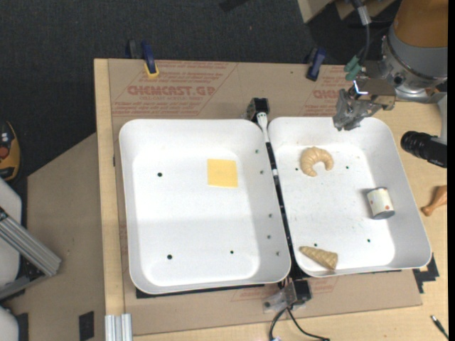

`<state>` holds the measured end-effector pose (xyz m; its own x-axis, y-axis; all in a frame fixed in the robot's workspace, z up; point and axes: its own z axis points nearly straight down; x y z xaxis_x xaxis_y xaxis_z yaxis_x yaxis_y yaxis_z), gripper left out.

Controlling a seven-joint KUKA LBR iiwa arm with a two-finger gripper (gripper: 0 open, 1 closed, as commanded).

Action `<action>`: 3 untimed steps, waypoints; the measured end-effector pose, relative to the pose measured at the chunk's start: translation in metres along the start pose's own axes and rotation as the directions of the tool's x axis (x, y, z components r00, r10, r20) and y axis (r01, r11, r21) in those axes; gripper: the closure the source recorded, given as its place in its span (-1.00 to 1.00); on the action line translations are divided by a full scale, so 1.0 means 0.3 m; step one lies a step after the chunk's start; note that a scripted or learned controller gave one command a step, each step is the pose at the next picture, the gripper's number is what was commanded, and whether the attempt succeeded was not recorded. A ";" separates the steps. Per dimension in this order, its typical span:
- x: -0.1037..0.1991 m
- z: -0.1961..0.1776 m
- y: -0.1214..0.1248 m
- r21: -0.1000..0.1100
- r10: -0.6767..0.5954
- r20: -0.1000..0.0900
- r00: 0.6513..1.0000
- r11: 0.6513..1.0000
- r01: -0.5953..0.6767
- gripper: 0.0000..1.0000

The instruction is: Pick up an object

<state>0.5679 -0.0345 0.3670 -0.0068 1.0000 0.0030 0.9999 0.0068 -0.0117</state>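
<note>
My gripper (347, 121) hangs over the far rim of the right bin (398, 212), a little up and to the right of a croissant (316, 160). Nothing shows between its dark fingers. A small silver and white can (380, 203) lies on its side near the right wall of that bin. A tan cone-shaped wedge (319, 256) rests by its near edge. In the left bin (135, 190) a flat yellow square (222, 173) lies at the upper middle.
The two bins touch along a black divider (274, 183) on a brown board. Blue clamps (148, 57) hold the board's far edge. A small tan thing (434, 203) lies outside the right bin.
</note>
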 end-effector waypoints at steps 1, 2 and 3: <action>0.163 0.260 -0.099 0.000 0.002 0.001 1.000 1.000 -0.002 1.00; 0.280 -0.237 0.072 -0.033 0.001 0.001 1.000 0.999 -0.001 1.00; 0.444 0.128 -0.057 0.001 0.001 0.003 1.000 1.000 -0.001 1.00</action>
<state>0.5494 0.0986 0.3293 -0.0056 1.0000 0.0002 0.9999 0.0056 -0.0125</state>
